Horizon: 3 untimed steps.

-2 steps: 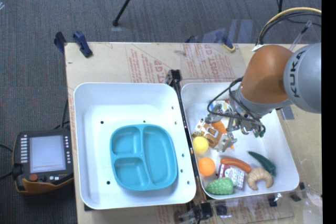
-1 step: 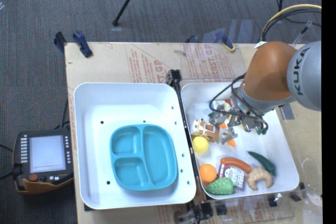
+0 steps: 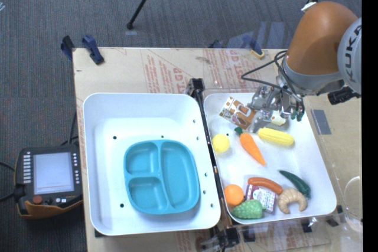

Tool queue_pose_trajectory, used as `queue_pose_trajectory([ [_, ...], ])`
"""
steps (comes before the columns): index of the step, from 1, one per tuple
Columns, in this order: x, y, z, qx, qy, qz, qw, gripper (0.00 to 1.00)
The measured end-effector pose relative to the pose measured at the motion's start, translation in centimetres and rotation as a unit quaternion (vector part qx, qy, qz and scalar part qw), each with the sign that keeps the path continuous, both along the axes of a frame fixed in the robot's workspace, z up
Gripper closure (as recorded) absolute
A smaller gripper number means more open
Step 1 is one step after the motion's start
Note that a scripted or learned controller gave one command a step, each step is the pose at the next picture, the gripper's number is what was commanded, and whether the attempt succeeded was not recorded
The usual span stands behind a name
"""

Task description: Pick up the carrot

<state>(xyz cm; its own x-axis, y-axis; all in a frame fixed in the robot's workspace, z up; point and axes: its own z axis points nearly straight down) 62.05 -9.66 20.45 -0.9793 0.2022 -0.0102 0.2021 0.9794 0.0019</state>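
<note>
Camera view, from above the bench. The right-hand shallow white bin (image 3: 323, 171) serves as landmark. Near its centre lies the orange tapered carrot with a green stem end (image 3: 251, 147), slanted, stem end toward the bin's far left corner — nothing grips it. Just left of the carrot sits a small round yellow lemon (image 3: 221, 143); just right, a yellow corn cob (image 3: 276, 137). Toward the far left corner is an orange-and-white printed packet (image 3: 236, 111). Along the near wall: a round orange fruit (image 3: 234, 194), a knobbly green vegetable (image 3: 247, 209), a red sausage (image 3: 265, 184), a tan croissant (image 3: 293, 200) and a dark green pepper (image 3: 295, 182). The metal two-finger gripper (image 3: 276, 108) hangs over the far edge, beyond the corn; whether its fingers are spread or closed cannot be told. Left of the landmark, the second white bin (image 3: 99, 127) holds a blue three-compartment plastic plate (image 3: 161, 176).
</note>
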Motion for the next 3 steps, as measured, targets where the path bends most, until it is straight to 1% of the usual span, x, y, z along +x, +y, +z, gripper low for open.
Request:
queue_pose_trajectory([
  [1, -6.0, -2.9, -11.9, 0.0002, 0.006, 0.129, 0.9917, 1.0],
  [2, -5.9, -2.8, -11.7, 0.0, 0.004, 0.13, 0.9916, 0.0],
  [3, -5.7, -2.7, -10.7, 0.0001, 0.003, 0.13, 0.9914, 1.0],
])
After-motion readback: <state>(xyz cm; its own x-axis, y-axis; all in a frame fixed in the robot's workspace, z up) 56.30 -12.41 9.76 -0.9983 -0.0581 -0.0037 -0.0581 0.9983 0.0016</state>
